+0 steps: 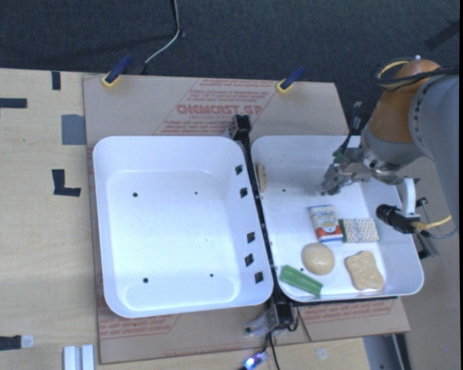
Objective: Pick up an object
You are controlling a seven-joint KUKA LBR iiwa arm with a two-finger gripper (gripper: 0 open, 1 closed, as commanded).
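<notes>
The right bin (293, 164) holds several small items near its front: a small printed packet (324, 223), a speckled square pad (360, 230), a round beige ball (318, 258), a tan biscuit-shaped piece (364, 270) and a green bar (301, 280). A thin tan item (261, 178) lies against the bin's left wall. My gripper (329, 185) reaches down over the back right part of this bin, just above the printed packet and apart from it. Nothing shows between its tips.
The left bin (170, 222) stands beside the right one, with black clips along the shared wall. Both bins rest on a cardboard sheet (208, 106) held by blue and yellow clamps. The arm's grey body and orange band (397, 110) fill the right side.
</notes>
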